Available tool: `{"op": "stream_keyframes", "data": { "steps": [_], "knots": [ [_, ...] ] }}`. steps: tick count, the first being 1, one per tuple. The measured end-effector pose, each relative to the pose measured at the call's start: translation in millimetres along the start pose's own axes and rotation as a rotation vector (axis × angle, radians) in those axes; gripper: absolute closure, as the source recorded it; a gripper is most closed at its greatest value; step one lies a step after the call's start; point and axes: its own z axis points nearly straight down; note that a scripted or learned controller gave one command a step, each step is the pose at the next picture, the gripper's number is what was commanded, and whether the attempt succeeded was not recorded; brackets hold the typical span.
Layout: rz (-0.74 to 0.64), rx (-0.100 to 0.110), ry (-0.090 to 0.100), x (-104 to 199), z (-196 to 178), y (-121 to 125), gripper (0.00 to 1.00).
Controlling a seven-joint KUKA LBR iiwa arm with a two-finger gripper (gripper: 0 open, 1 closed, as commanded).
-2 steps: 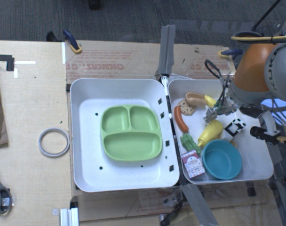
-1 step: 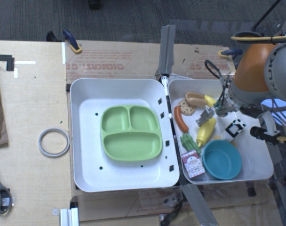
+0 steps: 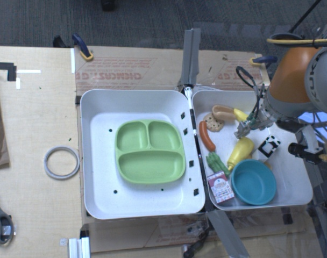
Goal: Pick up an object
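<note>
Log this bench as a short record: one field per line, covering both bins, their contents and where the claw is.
left bin: holds a green divided plate
right bin: blue bowl, yellow squeeze bottle, hot dog, cookie, green leafy toy, small red-and-white packet, black-and-white block
claw: low over the right bin, just above the yellow squeeze bottle
bench left of bins: grey ring

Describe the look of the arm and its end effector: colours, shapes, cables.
The arm is rounded grey casing with a broad orange band above the wrist. A black cable loops beside it. The end effector is small, metallic grey with dark parts; finer detail is too small to tell.
</note>
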Motion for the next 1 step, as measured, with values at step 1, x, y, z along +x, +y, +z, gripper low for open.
{"op": "stream_keyframes", "data": {
  "steps": [1],
  "knots": [
    [-0.001, 0.0, 0.0, 0.1, 0.0, 0.0, 0.0]
  ]
}}
